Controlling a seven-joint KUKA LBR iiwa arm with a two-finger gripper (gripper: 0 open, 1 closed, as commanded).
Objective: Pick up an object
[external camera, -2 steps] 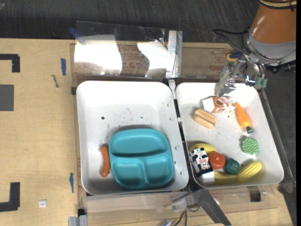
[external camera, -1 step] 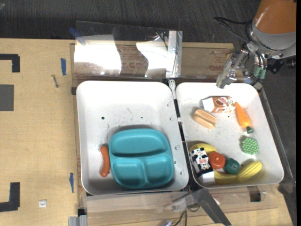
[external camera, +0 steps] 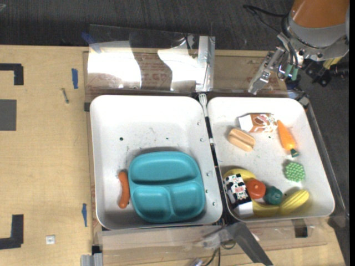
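From here my gripper (external camera: pixel 266 75) hangs released and empty beyond the right white bin's (external camera: pixel 317 148) far rim. The nearest thing, a small white-and-red carton (external camera: pixel 256 122), lies just inside, below it, long axis across the bin

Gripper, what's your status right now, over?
Gripper above right bin's far edge, holding nothing. Carrot, hot dog bun lie untouched. Nothing in the way.

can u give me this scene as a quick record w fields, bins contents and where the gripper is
left bin: teal three-compartment plastic tray; orange sausage-shaped toy beside the tray's left edge
right bin: white printed packet, tan bread-roll toy, orange carrot toy, green bumpy round toy, yellow lemon-shaped toy, black-and-white carton, red-orange round toy, small dark green toy
gripper: above the bench beyond the right bin's far rim, holding nothing
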